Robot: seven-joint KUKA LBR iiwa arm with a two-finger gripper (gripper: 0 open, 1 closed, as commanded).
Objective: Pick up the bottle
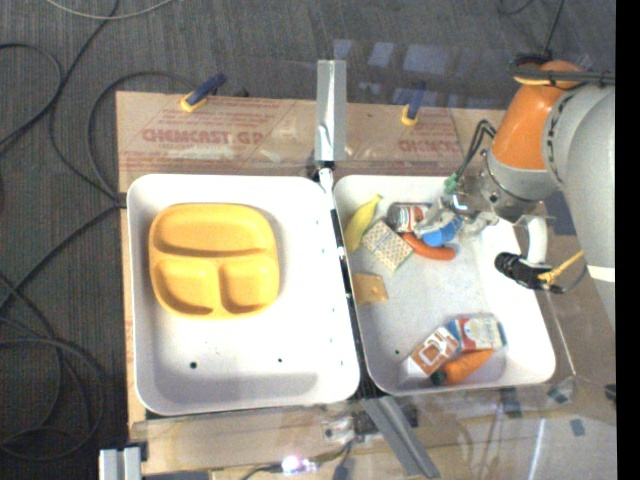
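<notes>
The bottle (pixel 412 216) lies on its side at the back of the right bin (pixel 520 318); it has a red, white and silver label, and a blue piece (pixel 437 234) sits at its right end. My gripper (pixel 464 208) hangs low over the bin's back right corner, just right of that blue end and very close to it. Whether it touches the bottle is hidden by the wrist. The grey arm with its orange band (pixel 525 133) comes in from the right.
Around the bottle lie a banana (pixel 360 223), a checkered packet (pixel 387 246), a red-orange carrot-like piece (pixel 432 251) and a brown square (pixel 370 288). A small carton (pixel 460 336) and a carrot (pixel 468 368) lie at the bin's front. The left bin (pixel 250 368) holds a yellow divided tray (pixel 214 258).
</notes>
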